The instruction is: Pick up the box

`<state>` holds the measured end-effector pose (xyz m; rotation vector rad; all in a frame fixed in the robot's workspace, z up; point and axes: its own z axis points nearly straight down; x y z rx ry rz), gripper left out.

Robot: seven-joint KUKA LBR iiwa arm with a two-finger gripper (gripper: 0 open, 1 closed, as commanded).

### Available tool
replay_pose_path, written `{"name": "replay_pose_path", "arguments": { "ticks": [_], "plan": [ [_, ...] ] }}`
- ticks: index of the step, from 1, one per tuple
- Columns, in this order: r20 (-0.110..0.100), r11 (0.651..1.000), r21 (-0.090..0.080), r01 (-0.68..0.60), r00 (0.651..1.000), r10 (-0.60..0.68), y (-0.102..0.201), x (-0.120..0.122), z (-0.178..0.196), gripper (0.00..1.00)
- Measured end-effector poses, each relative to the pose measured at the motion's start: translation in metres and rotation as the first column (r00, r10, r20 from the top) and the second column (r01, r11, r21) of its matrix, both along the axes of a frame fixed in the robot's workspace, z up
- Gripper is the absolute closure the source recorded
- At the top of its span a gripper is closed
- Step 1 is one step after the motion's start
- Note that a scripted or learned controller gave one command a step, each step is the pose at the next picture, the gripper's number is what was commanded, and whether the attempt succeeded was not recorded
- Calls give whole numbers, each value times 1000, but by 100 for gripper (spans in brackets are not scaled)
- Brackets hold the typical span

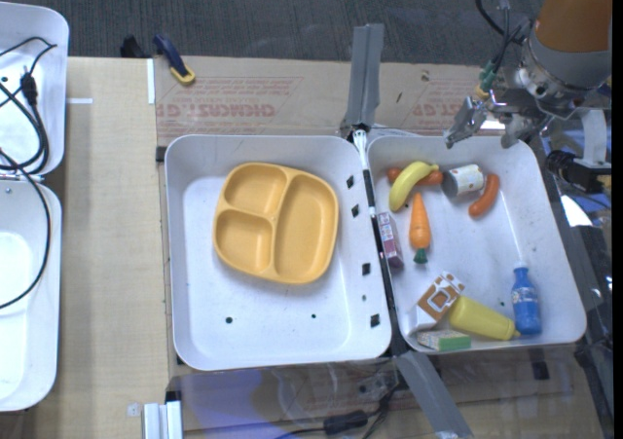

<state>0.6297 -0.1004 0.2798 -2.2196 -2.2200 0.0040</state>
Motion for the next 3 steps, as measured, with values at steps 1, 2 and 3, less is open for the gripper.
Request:
{"name": "replay_pose_path", "arguments": {
  "ticks": [1,2,3],
  "plan": [
    [3,997,-2,83,997,-83,-72,-41,43,0],
    [2,945,-1,328,945,-328,-72,-58,-188,0],
    [2,915,-1,403,915,-403,-67,-8,-188,0]
  ]
}}
